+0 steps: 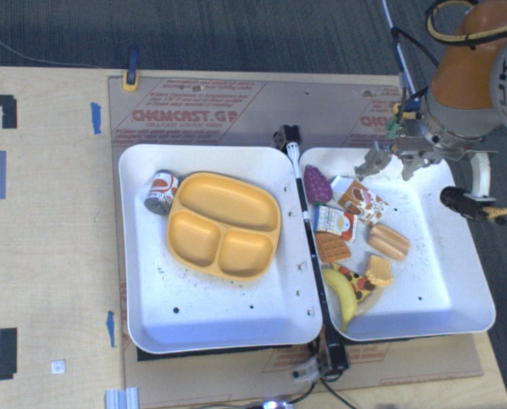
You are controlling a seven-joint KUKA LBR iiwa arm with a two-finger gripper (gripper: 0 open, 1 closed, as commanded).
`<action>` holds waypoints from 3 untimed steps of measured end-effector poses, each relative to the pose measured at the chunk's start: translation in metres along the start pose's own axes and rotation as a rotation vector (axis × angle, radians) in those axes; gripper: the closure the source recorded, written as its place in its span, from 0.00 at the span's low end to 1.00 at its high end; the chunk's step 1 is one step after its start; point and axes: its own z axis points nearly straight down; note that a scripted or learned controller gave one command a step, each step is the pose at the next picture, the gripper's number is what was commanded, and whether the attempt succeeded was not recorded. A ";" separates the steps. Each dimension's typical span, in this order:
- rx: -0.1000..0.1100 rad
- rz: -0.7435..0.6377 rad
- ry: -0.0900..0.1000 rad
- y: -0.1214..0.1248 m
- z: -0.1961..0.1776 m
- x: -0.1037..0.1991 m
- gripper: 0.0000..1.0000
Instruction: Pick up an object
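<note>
1. Wooden desk (48,254) carries two white bins; the right bin (458,305) holds my candidates.
2. I judge the toy hot dog (388,242) easiest: light, rigid, slightly slick, best pinched across its middle.
3. Nearby lie a banana (342,294) and grapes (316,184).
4. My gripper (392,165) hovers above the bin's far edge, fingers spread, empty.

Readable text: brown cardboard sheet (236,113) under the two white bins carries red print along its far edge, left part, reads roughly "CHEMCAST GP"; smaller red lines around it too fine to read. Similar red print at the far right of the sheet, illegible. Small red-and-white can (160,192) and snack packets in the right bin have printing, too small to read.
</note>
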 end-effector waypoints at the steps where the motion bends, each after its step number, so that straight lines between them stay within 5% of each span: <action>1: -0.003 0.001 -0.001 -0.072 0.107 -0.001 0.00; 2: -0.019 0.001 -0.007 -0.144 0.111 0.003 0.00; 3: -0.029 0.005 -0.018 -0.142 0.100 -0.002 1.00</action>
